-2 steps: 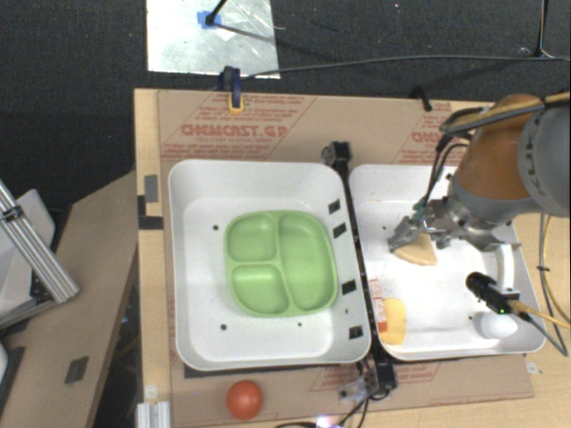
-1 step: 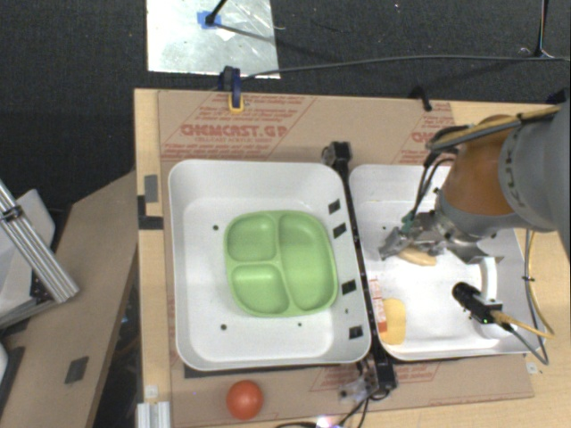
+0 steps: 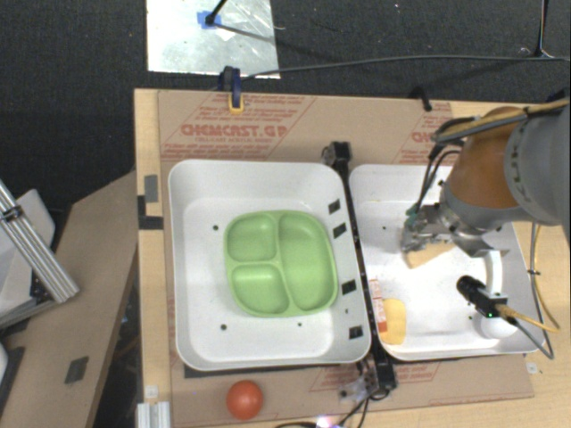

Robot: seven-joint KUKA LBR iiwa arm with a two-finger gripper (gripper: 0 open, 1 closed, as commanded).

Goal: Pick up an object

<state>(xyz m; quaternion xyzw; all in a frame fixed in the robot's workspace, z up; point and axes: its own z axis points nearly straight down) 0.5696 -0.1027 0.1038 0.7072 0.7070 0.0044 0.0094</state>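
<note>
Over the right bin (image 3: 500,341), gripper (image 3: 417,236) sits low against a tan block (image 3: 431,254); jaws' state cannot be told; judgement: centre over the block, close squarely, lift straight, avoiding the yellow piece (image 3: 393,319).

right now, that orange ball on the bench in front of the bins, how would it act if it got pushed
The orange ball looks round and smooth, so a push would likely send it rolling. It sits on flat cardboard outside the left bin, with nothing obvious to stop it. Its curve may slip from a pinch.
</note>
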